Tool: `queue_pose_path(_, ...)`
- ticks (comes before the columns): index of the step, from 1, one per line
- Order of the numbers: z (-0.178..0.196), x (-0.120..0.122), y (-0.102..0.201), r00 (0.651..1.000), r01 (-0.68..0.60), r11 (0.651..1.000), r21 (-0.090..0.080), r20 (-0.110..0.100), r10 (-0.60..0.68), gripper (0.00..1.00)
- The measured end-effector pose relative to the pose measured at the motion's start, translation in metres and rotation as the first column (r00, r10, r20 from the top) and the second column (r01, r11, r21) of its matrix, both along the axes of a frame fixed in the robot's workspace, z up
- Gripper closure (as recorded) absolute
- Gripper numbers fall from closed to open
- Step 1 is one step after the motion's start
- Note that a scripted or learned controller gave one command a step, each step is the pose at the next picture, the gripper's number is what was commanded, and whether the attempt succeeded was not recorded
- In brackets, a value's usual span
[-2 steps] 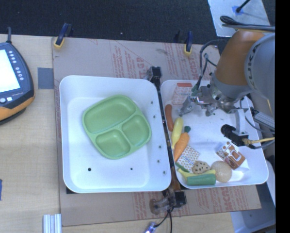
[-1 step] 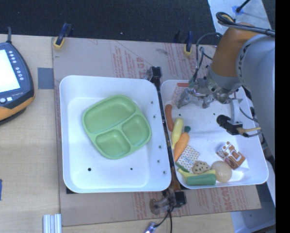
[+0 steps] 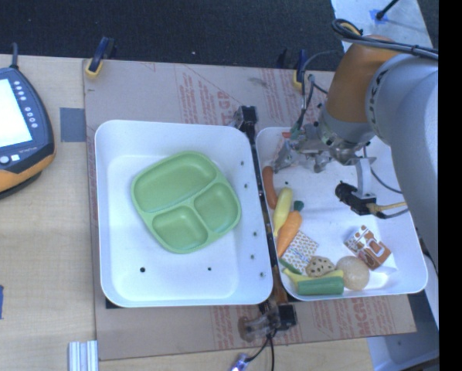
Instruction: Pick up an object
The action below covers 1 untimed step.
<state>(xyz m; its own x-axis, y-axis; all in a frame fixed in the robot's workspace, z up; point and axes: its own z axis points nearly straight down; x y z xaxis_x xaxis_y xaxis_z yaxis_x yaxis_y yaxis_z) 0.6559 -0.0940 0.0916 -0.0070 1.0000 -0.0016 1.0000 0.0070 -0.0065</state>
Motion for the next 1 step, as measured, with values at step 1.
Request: queue_pose_path(1, 0.0003, 0.0003, -0.0102, 1.000, 0.002, 1.000, 0.000, 0.003, -0.002, 0.00)
